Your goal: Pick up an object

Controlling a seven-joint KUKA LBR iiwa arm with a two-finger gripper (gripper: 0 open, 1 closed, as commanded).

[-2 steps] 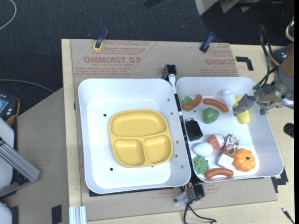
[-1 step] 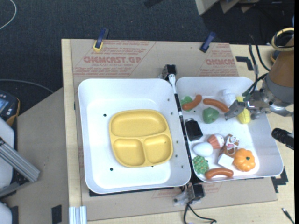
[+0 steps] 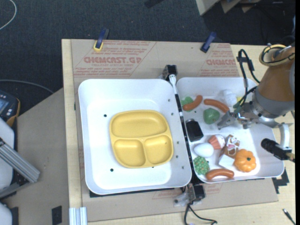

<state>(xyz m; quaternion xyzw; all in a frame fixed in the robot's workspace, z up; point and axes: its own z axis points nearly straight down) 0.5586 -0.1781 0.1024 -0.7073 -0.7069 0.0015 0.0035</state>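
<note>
The right bin (image 3: pixel 268 172) holds several toy foods. Among them are two orange-red sausages (image 3: pixel 193 103) (image 3: pixel 216 104), a green pepper (image 3: pixel 212 115), a black block (image 3: pixel 193 129), a white egg (image 3: pixel 203 150), a broccoli piece (image 3: pixel 201 165), a third sausage (image 3: pixel 220 174) and an orange pumpkin (image 3: pixel 245 161). My gripper (image 3: pixel 234 121) hangs low over the middle of this bin, just right of the green pepper and below the second sausage. Its fingers look spread open, and I see nothing between them.
The left bin (image 3: pixel 93 125) carries a yellow divided tray (image 3: pixel 140 137). The arm's orange band (image 3: pixel 276 81) stands over the right bin's far right side. A red-and-white piece (image 3: pixel 217 141) and a brown-and-white piece (image 3: pixel 231 145) lie just below the gripper. A white crumpled item (image 3: pixel 229 96) lies above it.
</note>
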